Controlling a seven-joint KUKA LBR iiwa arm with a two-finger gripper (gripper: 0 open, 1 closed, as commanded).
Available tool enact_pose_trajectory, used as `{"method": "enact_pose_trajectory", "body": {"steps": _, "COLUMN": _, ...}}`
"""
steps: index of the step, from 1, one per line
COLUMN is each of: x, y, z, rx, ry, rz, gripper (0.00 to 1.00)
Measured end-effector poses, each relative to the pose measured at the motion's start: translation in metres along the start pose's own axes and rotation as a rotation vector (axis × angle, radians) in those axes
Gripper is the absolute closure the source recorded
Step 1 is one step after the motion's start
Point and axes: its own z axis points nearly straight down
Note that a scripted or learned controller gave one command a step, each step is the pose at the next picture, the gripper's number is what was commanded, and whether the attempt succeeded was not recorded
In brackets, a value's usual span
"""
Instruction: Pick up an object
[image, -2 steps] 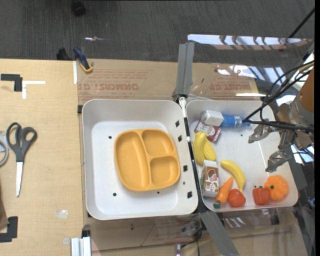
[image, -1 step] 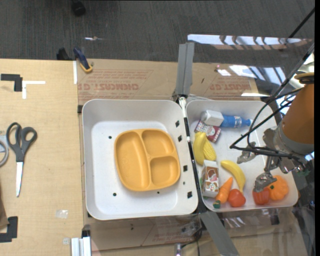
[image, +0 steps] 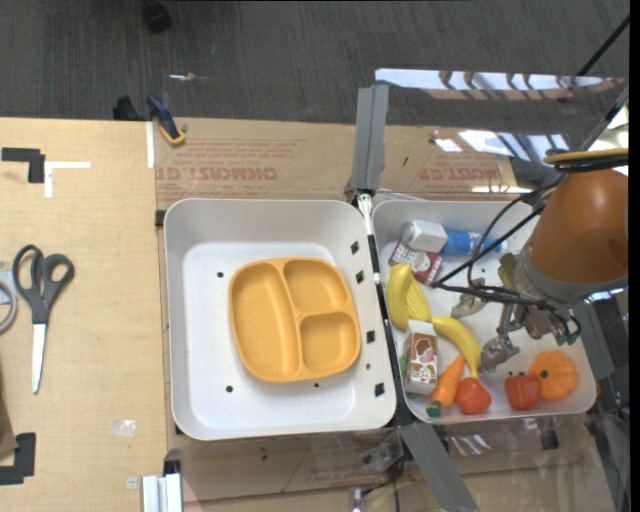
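Observation:
The right bin (image: 470, 208) holds toy food: a corn cob (image: 404, 296), a banana (image: 459, 339), a carrot (image: 446, 383), a red tomato (image: 473, 397), a red pepper (image: 522, 390), an orange pumpkin (image: 555, 373), a small carton (image: 422, 358), and a white and blue box (image: 440, 238) at the back. My gripper (image: 497, 350) hangs low over the bin's front right, just right of the banana and above the tomato and pepper. Nothing shows between its fingers. The orange wrist band (image: 582, 228) covers part of the bin.
The left bin (image: 190, 300) carries a yellow divided plate (image: 295, 318). Scissors (image: 40, 295) lie on the wooden bench at the far left. Cardboard (image: 255, 165) lies behind the bins, and black cables run from the arm across the right bin.

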Motion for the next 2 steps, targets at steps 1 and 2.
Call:
{"method": "enact_pose_trajectory", "body": {"steps": 1, "x": -0.055, "y": 0.051, "z": -0.001, "rx": 0.001, "ry": -0.002, "rz": 0.081, "gripper": 0.0}}
{"method": "enact_pose_trajectory", "body": {"steps": 2, "x": -0.003, "y": -0.029, "z": -0.012, "rx": 0.002, "ry": -0.002, "rz": 0.083, "gripper": 0.0}}
